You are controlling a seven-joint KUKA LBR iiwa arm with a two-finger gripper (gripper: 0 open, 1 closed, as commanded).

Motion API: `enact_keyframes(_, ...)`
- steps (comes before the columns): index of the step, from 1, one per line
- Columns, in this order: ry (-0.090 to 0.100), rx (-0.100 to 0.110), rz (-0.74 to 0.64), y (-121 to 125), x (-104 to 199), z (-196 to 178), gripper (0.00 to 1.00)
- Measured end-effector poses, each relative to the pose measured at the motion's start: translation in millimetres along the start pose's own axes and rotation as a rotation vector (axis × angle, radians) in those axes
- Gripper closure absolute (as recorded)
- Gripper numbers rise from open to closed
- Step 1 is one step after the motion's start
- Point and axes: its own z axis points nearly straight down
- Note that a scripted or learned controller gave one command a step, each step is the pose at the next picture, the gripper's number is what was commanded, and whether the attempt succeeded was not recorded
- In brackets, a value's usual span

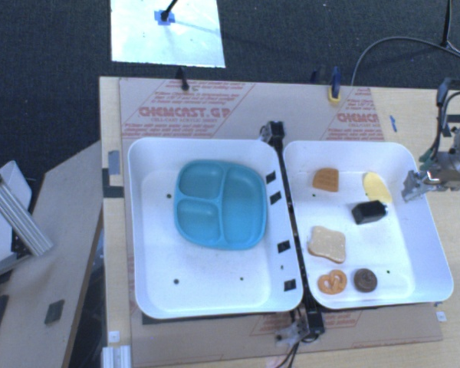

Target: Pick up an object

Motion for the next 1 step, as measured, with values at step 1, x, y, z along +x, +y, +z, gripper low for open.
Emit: enact_keyframes(1,0.002,0.004,-0.001,1.6,-0.3,-26.9,1.0)
